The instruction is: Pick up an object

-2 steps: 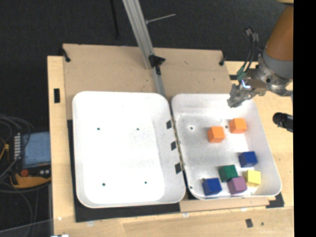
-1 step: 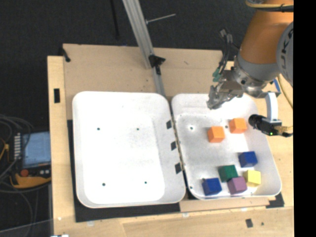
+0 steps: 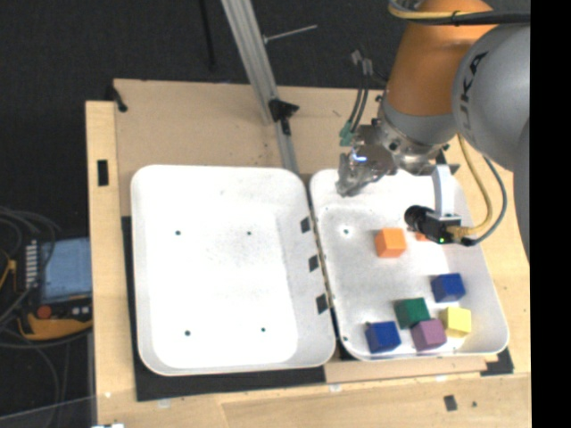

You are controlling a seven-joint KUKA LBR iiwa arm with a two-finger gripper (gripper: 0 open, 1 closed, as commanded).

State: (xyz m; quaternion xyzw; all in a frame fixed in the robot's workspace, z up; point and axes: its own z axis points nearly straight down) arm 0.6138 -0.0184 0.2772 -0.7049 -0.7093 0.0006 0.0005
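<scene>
Six blocks lie in the right bin (image 3: 352, 266): orange block (image 3: 390, 242) mid-bin, two blue, green, purple and yellow lower right. Hand (image 3: 355, 181) hovers over the bin's upper left corner, well apart from them; finger state cannot be told.

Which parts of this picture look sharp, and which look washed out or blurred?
Camera view: the coloured blocks, such as the orange block, read crisply; the left bin is bright and nearly featureless; the gripper looks soft with a small glint.
</scene>
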